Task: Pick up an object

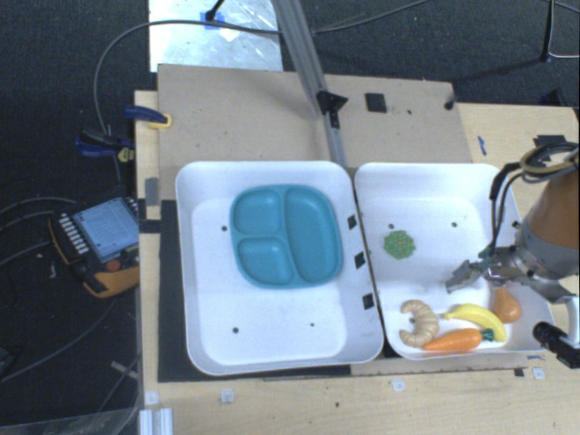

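While left bin (pixel 195 333) holds tray (pixel 286 236), right bin (pixel 435 184) holds banana (pixel 475 315), carrot (pixel 451 341).

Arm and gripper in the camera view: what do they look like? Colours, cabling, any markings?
The arm shows an orange band above a grey wrist section. Black cables loop beside it along the right bin's edge. The gripper is grey metal with thin pointed fingers. No markings are legible at this resolution.

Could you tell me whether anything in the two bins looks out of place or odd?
Nothing stands out. The blue tray lies flat in the left bin. In the right bin, the croissant, carrot and banana are bunched at the near edge, and the green piece sits alone.
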### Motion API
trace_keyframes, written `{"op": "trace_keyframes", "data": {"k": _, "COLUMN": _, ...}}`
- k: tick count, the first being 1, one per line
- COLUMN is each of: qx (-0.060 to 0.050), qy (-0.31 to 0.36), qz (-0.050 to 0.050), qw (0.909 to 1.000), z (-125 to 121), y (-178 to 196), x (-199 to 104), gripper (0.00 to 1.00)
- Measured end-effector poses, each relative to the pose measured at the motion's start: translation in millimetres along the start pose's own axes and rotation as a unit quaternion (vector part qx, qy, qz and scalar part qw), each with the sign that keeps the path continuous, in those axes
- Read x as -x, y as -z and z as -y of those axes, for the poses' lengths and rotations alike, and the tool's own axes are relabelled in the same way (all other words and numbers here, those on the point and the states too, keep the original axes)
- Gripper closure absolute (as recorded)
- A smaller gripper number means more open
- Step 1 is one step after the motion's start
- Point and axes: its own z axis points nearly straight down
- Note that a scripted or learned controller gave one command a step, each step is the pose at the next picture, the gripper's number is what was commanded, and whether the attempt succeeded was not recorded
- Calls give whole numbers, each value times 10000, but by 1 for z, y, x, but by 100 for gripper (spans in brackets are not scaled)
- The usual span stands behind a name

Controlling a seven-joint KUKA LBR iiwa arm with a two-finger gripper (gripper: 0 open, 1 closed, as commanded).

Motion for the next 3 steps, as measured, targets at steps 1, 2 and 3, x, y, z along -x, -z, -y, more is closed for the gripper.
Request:
{"op": "trace_keyframes", "data": {"k": 1, "qx": 19, "qy": -2, "qz": 1, "qw": 10000, "z": -2, "y": -42, "x": 0, "gripper": 0}}
{"op": "trace_keyframes", "data": {"k": 2, "qx": 64, "qy": 1, "qz": 17, "qw": 10000, "z": -5, "y": -29, "x": 1, "gripper": 100}}
{"op": "trace_keyframes", "data": {"k": 3, "qx": 27, "qy": 17, "qz": 11, "qw": 10000, "z": -12, "y": 20, "x": 8, "gripper": 100}}
